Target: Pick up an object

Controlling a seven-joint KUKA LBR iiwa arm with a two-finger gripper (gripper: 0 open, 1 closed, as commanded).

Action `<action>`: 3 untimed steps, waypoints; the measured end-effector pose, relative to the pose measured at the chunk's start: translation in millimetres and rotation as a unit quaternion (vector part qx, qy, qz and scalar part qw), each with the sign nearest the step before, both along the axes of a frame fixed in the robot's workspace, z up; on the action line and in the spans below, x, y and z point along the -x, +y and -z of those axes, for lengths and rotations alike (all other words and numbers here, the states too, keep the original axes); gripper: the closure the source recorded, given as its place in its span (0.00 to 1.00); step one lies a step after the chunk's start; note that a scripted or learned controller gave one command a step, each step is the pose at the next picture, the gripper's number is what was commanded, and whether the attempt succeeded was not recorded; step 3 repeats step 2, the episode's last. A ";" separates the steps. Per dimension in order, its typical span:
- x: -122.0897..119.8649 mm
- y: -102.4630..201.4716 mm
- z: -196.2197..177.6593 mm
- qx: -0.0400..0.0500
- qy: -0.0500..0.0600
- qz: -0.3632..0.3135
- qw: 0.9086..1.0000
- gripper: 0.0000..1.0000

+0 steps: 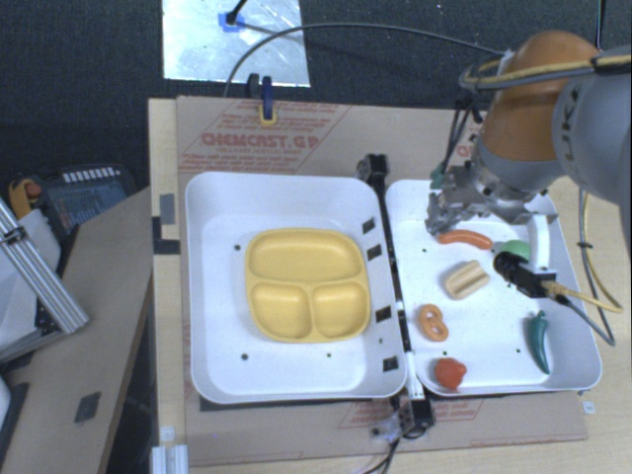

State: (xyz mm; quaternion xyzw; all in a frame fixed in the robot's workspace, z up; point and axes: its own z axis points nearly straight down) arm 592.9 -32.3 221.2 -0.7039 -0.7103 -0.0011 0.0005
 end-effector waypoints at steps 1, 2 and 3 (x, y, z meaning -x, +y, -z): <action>-2.6 59.6 -8.0 0.000 -0.001 -0.001 1.000 1.00; 8.0 109.2 -14.8 0.000 0.000 0.000 1.000 1.00; 8.0 109.2 -14.8 0.000 0.000 0.000 1.000 1.00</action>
